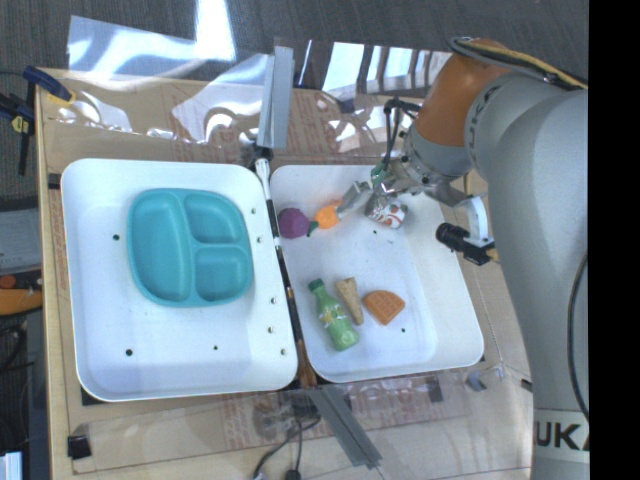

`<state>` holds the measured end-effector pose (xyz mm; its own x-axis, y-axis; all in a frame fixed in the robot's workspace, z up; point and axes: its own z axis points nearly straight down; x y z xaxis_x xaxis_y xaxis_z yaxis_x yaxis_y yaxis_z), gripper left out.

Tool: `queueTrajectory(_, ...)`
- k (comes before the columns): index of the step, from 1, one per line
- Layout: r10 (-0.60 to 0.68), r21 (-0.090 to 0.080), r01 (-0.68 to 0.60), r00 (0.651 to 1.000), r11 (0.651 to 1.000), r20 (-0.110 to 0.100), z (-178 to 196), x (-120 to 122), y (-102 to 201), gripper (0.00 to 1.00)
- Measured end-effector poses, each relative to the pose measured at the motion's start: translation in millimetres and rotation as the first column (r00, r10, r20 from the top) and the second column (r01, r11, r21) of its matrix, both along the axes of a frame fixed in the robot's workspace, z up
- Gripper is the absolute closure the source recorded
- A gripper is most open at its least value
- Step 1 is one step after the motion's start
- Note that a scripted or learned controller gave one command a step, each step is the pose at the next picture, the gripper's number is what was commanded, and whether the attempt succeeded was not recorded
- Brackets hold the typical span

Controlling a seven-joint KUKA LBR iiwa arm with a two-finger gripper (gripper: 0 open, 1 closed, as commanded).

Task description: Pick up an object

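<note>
Green bottle [333, 318]: lies slantwise in the near half of the right bin [452, 354], cap toward the far side, roughly at the middle of the bin floor. Just right of it, tan cone [349, 298]: points away, touches or nearly touches the bottle's side. Next right, orange ridged biscuit-like piece [384, 306]: lies flat just beside the cone, apart from the bin wall.

Left bin [90, 360]: sits side by side with the right one, rims meeting along the centre. Holds a teal divided tray [192, 245], with one long compartment on the left and two smaller ones on the right, lying in the far half.

Farther back in the right bin, purple ball [293, 223]: rests close to the left wall. Touching its right side, small orange piece with green at one end [326, 216].

Gripper [368, 196]: hangs low over the far part of the right bin, just right of the orange piece. Cannot tell whether spread, pressed together or pinching anything. Small white and red object [388, 214]: lies right at the gripper's tip, contact unclear.

Grey arm [520, 178]: comes in from the right and covers the bin's far right corner. Orange band [450, 103]: sits above the wrist.

Beyond both bins, crumpled clear sheeting [150, 53]: lies across the back of the bench.
</note>
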<state>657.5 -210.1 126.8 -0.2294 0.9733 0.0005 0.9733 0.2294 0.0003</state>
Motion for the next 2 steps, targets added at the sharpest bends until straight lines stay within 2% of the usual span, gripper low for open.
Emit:
queueTrajectory(1,0.338,0.0,-0.338,0.941,0.941,-0.001,-35,0,86,0.0)
queueTrajectory(2,0.461,0.0,-0.461,0.887,0.887,-0.002,5,-59,69,0.0)
